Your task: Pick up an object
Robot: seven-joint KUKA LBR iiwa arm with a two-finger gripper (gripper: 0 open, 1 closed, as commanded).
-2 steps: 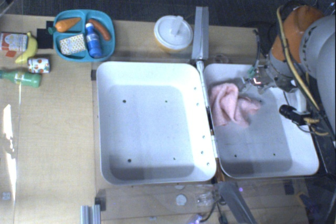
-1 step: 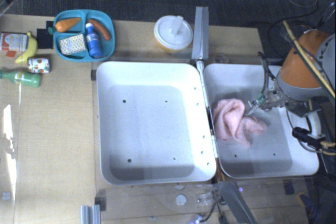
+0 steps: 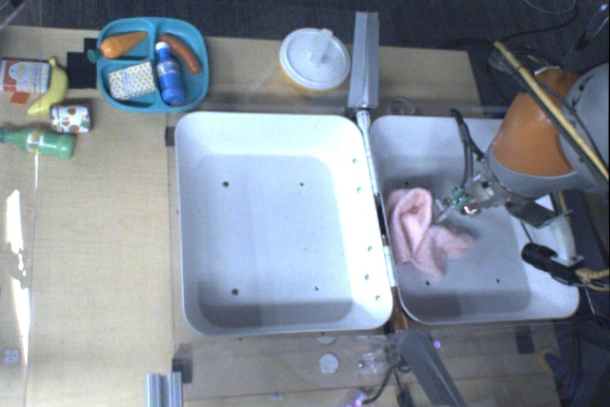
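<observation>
Two shallow white plastic bins sit side by side on the pale wooden tabletop [image 3: 86, 281]. At the far left edge of the tabletop lie a small red-and-white carton [image 3: 23, 76], a yellow toy banana [image 3: 50, 89], a short printed can on its side [image 3: 70, 118] and a green bottle lying flat [image 3: 38, 143]. Just beyond them, nearer the back edge, rests a blue divided tray [image 3: 195, 71] holding an orange toy carrot [image 3: 126, 43], a brown sausage-shaped toy [image 3: 183, 55], a blue bottle [image 3: 170, 76] and a pale patterned piece in its lower left compartment. Further right along the back edge stands a round white-lidded yellow container [image 3: 315, 60], just beside a grey metal post [image 3: 363, 62] that runs down to the seam between the bins. The left bin [image 3: 191, 205] is the larger one. The right bin [image 3: 543, 295] holds a crumpled pink cloth [image 3: 412, 222], which lies against the bin's left wall and spreads toward the middle of its floor. The arm [image 3: 534, 143], grey with its orange band, reaches in from the right, and its jaws [image 3: 461, 203] sit low over the right bin, at the upper right edge of the pink cloth. How wide the jaws stand cannot be told, and whether they touch the cloth is unclear. Black cables trail near the bin's right wall.
</observation>
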